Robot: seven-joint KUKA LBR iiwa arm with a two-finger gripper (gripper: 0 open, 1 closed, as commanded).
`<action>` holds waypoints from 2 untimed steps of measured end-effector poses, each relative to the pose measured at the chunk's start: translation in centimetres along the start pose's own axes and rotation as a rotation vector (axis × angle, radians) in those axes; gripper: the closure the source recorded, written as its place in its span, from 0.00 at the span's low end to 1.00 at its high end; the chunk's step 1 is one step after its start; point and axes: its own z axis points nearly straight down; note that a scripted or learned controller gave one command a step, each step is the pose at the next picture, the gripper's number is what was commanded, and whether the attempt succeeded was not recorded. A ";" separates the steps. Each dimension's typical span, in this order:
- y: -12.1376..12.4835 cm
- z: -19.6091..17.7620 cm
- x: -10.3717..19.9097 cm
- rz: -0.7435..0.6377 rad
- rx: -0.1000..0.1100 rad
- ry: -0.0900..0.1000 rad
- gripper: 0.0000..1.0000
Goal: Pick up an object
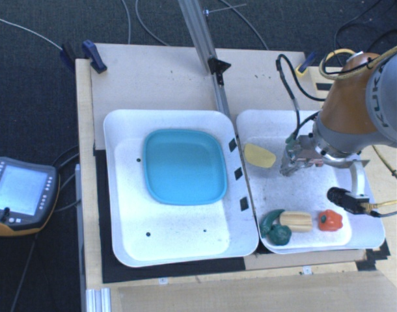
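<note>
Arm (355, 103) reaches in from the right, orange band above the wrist, and hangs over the right bin (270, 125). Grey link at the right edge carries dark lettering, part cut off by the frame; looks like "KU", rest unreadable. No other legible text or labels.

Gripper (288, 168) sits low over the bin's middle, pointing toward the left wall. Can't tell open or closed: the fingers blur into one grey mass. Nothing visible between them.

Right bin contents:
- Yellow piece (259, 155), flat and rounded, just left of the gripper near the bin's left wall. Close to the fingertips; contact can't be judged.
- Green item (274, 227) at the near edge, touching the tan block (296, 221) on its right.
- Red item (329, 220) with a green top, right of the tan block, small gap between.
- Black fitting (347, 200) with a yellow cable hangs off the wrist side, above the red item.

Left bin (120, 174) holds a blue tray (185, 166), square with rounded corners, lying flat near the middle. A few dark specks on the bin floor.

Black clips (238, 173) sit along the seam between bins. A metal post (198, 25) slants in from the top to that seam. Blue clamps (94, 55) on the bench's far corners. Pendant (19, 194) with a lit screen lies on the floor to the left; screen content too small to read. Cables run over the dark carpet.
</note>
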 end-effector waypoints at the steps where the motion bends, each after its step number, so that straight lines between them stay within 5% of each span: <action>1: -0.2 -5.8 0.8 -0.001 -0.003 0.000 1.00; 2: 0.0 -11.1 0.8 0.000 -0.004 0.000 1.00</action>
